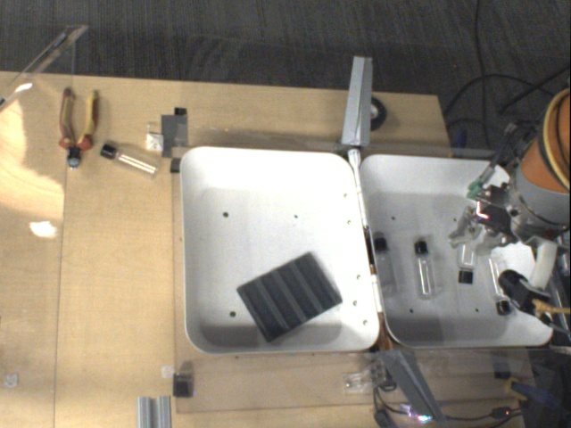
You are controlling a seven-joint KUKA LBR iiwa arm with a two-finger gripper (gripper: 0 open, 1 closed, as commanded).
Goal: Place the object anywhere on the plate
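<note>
A dark ribbed rectangular plate (290, 297) lies tilted in the front part of the left bin (205, 239). In the right bin (401, 185) a small clear vial with a dark cap (423, 267) lies on the floor, left of centre. My gripper (470, 250) hangs low over the right half of that bin, just right of the vial and apart from it. The arm with its orange band (555, 145) reaches in from the right.
Small black bits lie in the right bin: one (379, 243) near the left wall, one (465, 276) under the gripper. Pliers (76, 123) and another vial (129, 157) rest on the bench at far left. A metal post (359, 101) stands behind the bins.
</note>
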